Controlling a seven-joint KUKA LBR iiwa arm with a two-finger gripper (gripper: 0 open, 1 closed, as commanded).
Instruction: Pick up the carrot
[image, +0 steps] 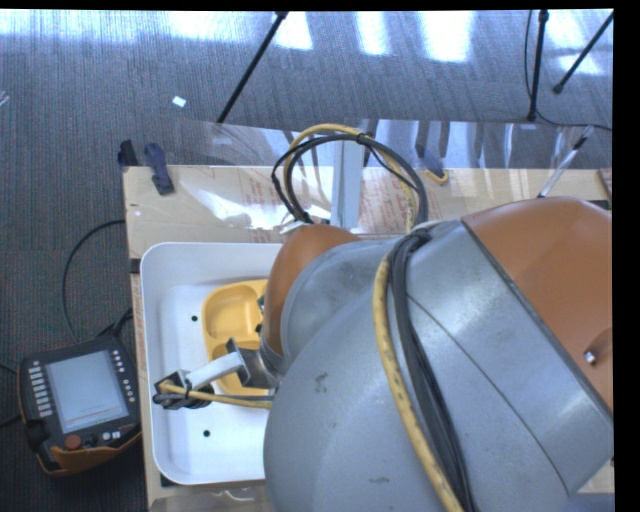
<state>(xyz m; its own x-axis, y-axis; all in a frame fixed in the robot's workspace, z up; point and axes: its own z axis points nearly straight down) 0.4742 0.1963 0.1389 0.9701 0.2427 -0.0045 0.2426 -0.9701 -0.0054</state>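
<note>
My arm (450, 370) reaches in from the right and covers the right bin and much of the left bin. Its orange wrist (300, 270) hangs over the middle of the left white bin (160, 300). The gripper (252, 368) is low over the bin floor, beside a yellow plastic dish-like thing (232, 315), and the wrist covers most of it. The arm hides whatever lies under it, so I cannot make out a carrot.
Bare white floor of the left bin lies along its left and near sides (200, 445). A blue clamp (157, 167) sits on the bench's far left corner. A teach pendant (80, 400) lies on the carpet to the left of the bench.
</note>
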